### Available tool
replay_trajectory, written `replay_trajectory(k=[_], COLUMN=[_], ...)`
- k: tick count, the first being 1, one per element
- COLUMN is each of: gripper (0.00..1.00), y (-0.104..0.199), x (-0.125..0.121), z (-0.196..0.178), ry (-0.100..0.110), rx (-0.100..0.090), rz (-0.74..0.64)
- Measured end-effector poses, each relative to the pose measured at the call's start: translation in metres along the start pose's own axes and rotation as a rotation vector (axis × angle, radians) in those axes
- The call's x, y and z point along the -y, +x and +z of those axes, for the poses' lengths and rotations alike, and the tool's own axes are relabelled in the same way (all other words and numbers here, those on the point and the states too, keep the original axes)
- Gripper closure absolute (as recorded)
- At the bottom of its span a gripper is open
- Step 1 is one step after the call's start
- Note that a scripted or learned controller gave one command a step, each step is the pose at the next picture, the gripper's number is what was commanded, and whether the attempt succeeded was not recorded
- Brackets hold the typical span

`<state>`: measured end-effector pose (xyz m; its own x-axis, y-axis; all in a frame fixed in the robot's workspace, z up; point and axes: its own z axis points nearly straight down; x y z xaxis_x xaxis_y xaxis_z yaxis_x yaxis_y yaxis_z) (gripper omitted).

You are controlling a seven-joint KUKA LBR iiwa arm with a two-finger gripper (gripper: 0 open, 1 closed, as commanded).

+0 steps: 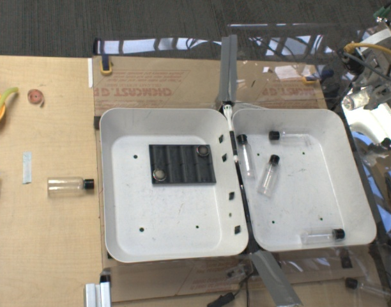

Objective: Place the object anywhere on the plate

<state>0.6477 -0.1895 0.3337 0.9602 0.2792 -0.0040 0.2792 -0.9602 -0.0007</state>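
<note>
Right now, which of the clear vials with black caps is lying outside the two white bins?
The clear black-capped vial on the tan bench, left of the left white bin. It lies on its side, cap pointing toward that bin; the others lie inside the right white bin.

Left bin (119, 235) holds the dark ridged plate (182, 164), flat, toward its far side. Right bin (355, 171) holds four clear black-capped vials (268, 174), scattered apart. Another vial (69, 185) lies on the desk (42, 248), left.

- We see two white bins (119, 235).
- We see a black ribbed plate (183, 165).
- We see clear vials (268, 174) with black caps.
- We see a tan bench (42, 235) and brown cardboard (163, 85) printed with red lettering.
</note>
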Motion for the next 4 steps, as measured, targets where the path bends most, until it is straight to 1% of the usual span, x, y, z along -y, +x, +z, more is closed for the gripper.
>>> replay_trajectory(k=[1,2,3,4], gripper=[1.00,1.00,1.00,1.00], y=[-0.080,-0.018,-0.064,-0.005], x=[0.016,-0.025,0.057,-0.005], z=[0.123,0.010,0.089,-0.011], ry=[0.002,0.000,0.002,0.000], rx=[0.001,0.000,0.002,0.000], rz=[0.007,0.079,-0.018,-0.238])
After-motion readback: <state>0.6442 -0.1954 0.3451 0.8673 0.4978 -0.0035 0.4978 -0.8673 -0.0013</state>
